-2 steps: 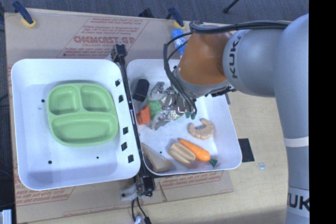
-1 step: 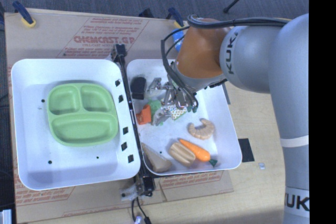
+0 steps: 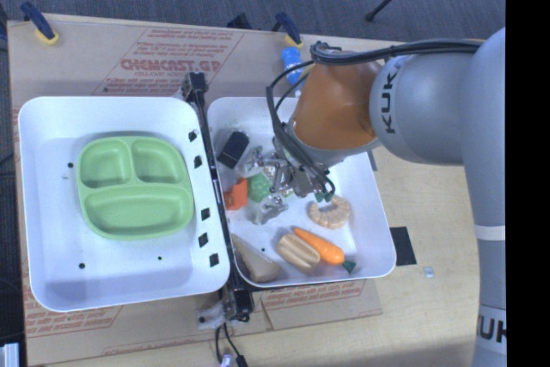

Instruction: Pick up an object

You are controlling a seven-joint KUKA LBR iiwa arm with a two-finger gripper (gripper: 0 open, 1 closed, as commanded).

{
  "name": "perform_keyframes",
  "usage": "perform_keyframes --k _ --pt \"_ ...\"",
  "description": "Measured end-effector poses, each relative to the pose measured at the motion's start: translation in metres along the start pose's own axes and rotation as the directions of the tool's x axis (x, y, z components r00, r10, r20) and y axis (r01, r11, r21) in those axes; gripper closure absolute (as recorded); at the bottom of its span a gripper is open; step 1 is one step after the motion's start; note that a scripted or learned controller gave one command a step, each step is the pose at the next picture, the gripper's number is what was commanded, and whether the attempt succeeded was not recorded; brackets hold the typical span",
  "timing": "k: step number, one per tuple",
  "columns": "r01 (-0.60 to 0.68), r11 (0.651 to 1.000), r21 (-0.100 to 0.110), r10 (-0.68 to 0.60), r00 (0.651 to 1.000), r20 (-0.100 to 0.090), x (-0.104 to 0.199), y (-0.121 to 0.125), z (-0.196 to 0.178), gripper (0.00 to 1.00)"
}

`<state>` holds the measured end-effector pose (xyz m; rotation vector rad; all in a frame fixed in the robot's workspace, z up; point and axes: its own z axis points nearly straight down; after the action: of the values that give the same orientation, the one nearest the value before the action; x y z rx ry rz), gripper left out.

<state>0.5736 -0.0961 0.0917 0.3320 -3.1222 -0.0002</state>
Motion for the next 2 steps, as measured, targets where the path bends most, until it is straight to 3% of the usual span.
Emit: perform_keyframes --k 1,2 --pt "-0.314 0.949 0.0 0.314 0.949 -0.002 0.0047 -0.001 0.0001 0.0" --pt "-0.407 0.913 0.0 0.407 0.913 -0.003 0.0035 0.0051 0.0001 0.0"
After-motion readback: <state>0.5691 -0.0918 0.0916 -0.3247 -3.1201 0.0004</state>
